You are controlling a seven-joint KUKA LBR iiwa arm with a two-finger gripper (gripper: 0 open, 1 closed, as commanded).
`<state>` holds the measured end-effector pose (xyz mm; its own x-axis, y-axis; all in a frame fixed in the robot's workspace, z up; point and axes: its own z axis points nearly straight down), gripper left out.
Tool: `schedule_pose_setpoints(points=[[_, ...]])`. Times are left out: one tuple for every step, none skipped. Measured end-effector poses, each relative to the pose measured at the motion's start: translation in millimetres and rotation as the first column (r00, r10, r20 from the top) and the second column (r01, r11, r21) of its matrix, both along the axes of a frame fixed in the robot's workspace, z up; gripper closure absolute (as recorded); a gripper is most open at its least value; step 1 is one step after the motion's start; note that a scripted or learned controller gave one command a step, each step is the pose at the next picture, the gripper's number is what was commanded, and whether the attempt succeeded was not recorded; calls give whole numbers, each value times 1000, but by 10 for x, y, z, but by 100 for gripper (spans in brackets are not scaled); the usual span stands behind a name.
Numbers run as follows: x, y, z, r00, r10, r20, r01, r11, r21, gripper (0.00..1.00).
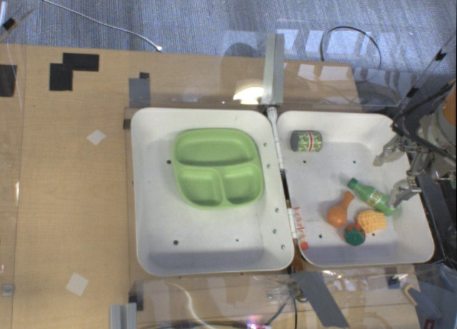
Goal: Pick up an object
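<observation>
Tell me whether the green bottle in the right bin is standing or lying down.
Lying down. The green bottle rests on its side on the right bin floor, tilted diagonally, beside the yellow toy.

Green divided plate [218, 168] sits in the left bin [153, 249], a bit toward the back. Black tape patches [71, 69] stuck on the wooden bench [64, 199] at far left, and a thin cable [78, 12] runs across the grey floor behind.

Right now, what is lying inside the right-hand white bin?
The right bin holds a small can lying near its back edge, plus a green bottle, an orange toy, a yellow toy and a dark green piece clustered together. The gripper covers the bin's right edge.
</observation>
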<state>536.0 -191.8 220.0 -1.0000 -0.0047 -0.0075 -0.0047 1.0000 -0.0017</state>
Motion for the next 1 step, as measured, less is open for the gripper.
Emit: schedule_pose_setpoints(points=[[469,223,-1212,958,-286,5,286,958,3,0]])
